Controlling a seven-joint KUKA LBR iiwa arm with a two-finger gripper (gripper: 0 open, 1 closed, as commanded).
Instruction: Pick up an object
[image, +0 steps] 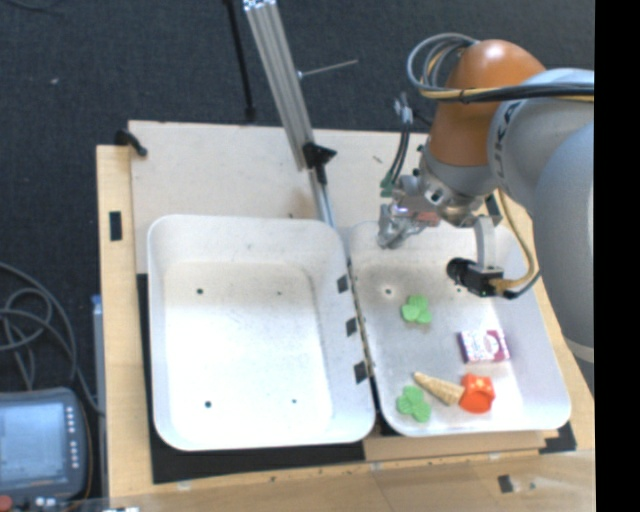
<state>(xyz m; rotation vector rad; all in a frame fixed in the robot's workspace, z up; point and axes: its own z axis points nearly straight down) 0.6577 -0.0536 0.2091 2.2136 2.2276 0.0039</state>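
My gripper (392, 232) hangs over the far left corner of the right bin (520, 300), with nothing visible between its fingers. In that bin lie a green clover-shaped piece (416, 310) near the middle, a small purple and white box (483, 346) to the right, and a tan cone (436, 387) near the front. An orange-red piece (477, 393) touches the cone's right end, and a second green piece (412, 403) lies at its left. All these objects sit well in front of the gripper.
The left bin (250, 330) stands beside the right one, their rims meeting at the middle. A slanted metal pole (290, 100) rises behind the bins. A black cable loop (480, 277) hangs from the wrist over the right bin.
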